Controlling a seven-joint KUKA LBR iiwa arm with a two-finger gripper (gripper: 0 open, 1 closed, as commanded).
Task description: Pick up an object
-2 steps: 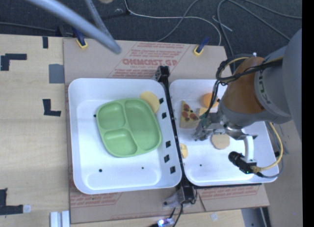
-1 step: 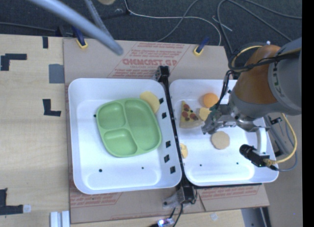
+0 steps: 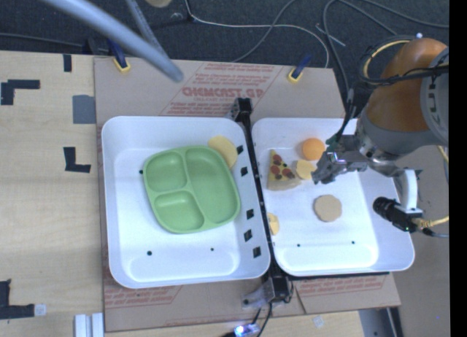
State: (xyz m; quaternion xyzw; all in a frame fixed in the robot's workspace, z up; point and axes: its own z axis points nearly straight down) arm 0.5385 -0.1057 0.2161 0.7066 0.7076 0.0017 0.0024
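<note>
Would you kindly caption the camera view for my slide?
End effector hovering in right bin beside pizza slice; green tray in left bin.

Even overhead light on my bench, white bins (image 3: pixel 117 204) nearly glaring (soft shadows only), grey bar (image 3: pixel 80 4) up top blurred, picture grainy.

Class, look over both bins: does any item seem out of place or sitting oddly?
Yes. A small yellow piece sits wedged at the divider between the bins, not flat on a floor. Another yellow item is tucked behind the green tray, against its rim.
</note>
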